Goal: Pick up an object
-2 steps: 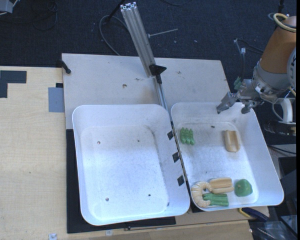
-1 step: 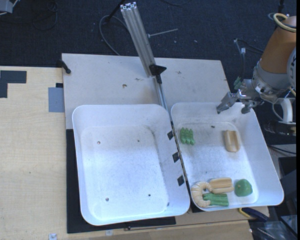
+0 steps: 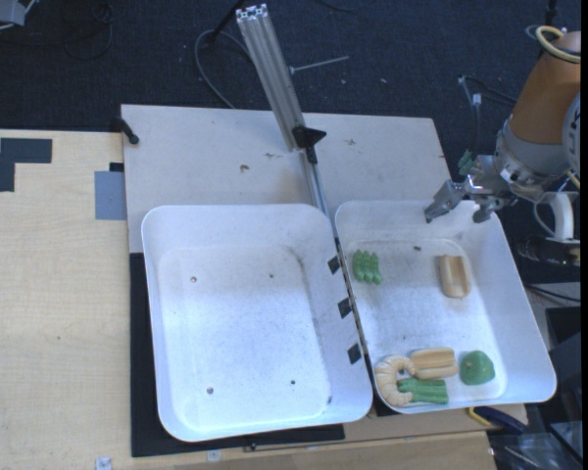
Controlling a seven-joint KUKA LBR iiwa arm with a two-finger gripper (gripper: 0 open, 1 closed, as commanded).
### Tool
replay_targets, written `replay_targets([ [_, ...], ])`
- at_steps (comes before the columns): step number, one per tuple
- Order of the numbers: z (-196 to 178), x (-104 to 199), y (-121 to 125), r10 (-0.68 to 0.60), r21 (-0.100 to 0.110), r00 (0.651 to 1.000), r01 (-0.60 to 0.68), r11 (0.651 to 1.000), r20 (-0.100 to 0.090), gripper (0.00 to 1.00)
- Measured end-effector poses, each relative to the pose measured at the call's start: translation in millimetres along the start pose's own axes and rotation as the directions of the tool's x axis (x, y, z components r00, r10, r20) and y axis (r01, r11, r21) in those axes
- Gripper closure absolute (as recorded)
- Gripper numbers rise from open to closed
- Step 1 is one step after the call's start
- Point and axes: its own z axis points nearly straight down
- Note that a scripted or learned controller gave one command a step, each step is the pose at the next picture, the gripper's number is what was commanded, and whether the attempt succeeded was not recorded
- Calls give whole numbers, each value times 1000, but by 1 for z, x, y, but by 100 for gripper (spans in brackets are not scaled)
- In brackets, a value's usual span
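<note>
Bread [image 3: 454,275] near lettuce [image 3: 367,267] (apart).

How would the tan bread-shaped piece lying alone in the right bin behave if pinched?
The tan piece looks like moulded toy food, so probably stiff and light. Its rounded sides may let it slip or skid on the right bin. Lying flat, it seems unlikely to tip.

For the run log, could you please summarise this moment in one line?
end effector: open, above right bin back edge | holding: nothing | nearest: tan block
</note>
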Motion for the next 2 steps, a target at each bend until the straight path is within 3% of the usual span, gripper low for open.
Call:
replay_targets([
  [2, 0, 0, 0, 0, 0, 1000, 0, 1000, 0, 0],
])
